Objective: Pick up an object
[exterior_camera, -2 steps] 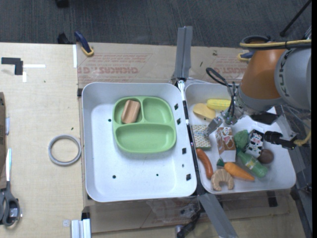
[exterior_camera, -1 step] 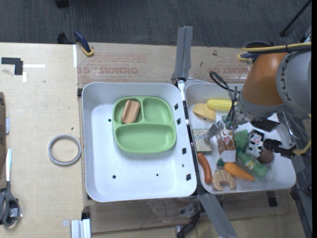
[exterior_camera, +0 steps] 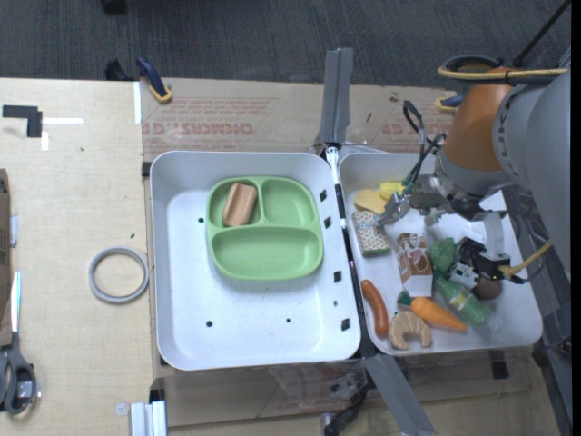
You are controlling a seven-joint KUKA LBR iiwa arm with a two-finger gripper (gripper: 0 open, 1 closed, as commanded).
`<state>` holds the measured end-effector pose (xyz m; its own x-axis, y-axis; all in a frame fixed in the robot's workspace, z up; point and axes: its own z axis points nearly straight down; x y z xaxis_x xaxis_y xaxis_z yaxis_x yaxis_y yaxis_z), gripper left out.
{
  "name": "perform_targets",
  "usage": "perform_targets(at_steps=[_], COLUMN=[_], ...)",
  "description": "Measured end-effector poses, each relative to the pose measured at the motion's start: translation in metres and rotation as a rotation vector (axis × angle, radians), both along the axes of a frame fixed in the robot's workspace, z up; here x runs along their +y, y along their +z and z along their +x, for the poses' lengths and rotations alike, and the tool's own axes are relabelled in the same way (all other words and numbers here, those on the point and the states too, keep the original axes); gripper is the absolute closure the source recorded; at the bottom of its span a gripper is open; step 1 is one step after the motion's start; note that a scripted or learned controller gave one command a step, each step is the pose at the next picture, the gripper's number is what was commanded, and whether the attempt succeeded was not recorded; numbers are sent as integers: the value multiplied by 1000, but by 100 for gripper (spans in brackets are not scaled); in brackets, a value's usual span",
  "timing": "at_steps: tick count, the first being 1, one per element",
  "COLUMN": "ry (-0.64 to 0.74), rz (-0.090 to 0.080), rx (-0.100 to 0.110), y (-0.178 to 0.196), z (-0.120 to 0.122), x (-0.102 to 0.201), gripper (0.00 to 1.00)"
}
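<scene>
Hand [exterior_camera: 399, 205] of the grey arm [exterior_camera: 526, 125] hangs over the rear left part of the right bin [exterior_camera: 522, 330], its metal tip low beside a yellow toy piece [exterior_camera: 392, 189]; whether its fingers stand apart or together cannot be told from this slanted view, and nothing can be seen between them. Just to the left of the tip lies a pale yellow wedge that looks like toy cheese [exterior_camera: 369, 200], and directly in front of the tip is a small checkered block [exterior_camera: 370, 234]. Further toward the front of that bin sit a printed red and white packet [exterior_camera: 414, 257], a glossy red sausage-like toy [exterior_camera: 375, 305], an orange carrot [exterior_camera: 438, 313] with a tapered end, a tan pretzel-shaped piece [exterior_camera: 410, 331], a leafy green piece [exterior_camera: 443, 254] and a green cylinder [exterior_camera: 463, 302].

Reaching in from the right, the arm carries its orange band [exterior_camera: 472, 125] above the wrist, with dark cables looping beside it.

Left of the right bin, the left bin [exterior_camera: 182, 316] is smooth white plastic with rounded corners. It holds a light green divided plate [exterior_camera: 266, 252], and a tan bread-like roll [exterior_camera: 240, 203] rests in the plate's rear left compartment. On the wooden tabletop [exterior_camera: 64, 198] left of that bin lie a grey ring [exterior_camera: 119, 273] and scissors [exterior_camera: 16, 375].
</scene>
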<state>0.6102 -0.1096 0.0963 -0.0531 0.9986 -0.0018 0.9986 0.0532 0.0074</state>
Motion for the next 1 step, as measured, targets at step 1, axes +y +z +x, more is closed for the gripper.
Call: perform_targets(at_steps=[1], ry=[172], rz=[-2], rx=[-2], y=[0], z=[-26], x=[5], gripper=[0])
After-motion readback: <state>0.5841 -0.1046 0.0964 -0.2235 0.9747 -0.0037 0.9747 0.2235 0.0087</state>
